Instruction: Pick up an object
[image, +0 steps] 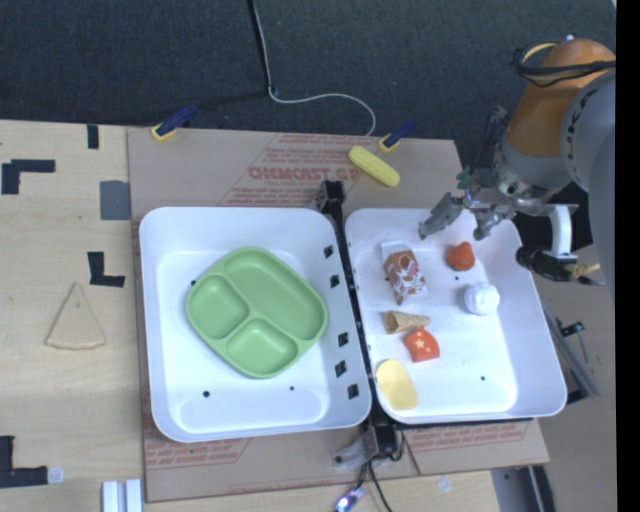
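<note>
My gripper (462, 224) hangs over the back of the right bin (520, 385), its two fingers spread open with nothing between them. Just below it lies a small red-orange object (460, 256). A white round object (481, 298) rests to the right of centre. A red-and-white packet (403, 274) sits mid-bin on the left side. Below that lie a tan cone-shaped piece (406, 321), a red piece (422, 345) and a pale yellow oval (396, 384) near the front edge.
The left bin (170, 240) holds a green divided plate (256, 311). A yellow object (374, 166) lies on the cardboard behind the bins. A black divider (345, 290) with clips runs between the bins. The grey arm with its orange band (560, 70) rises at the right.
</note>
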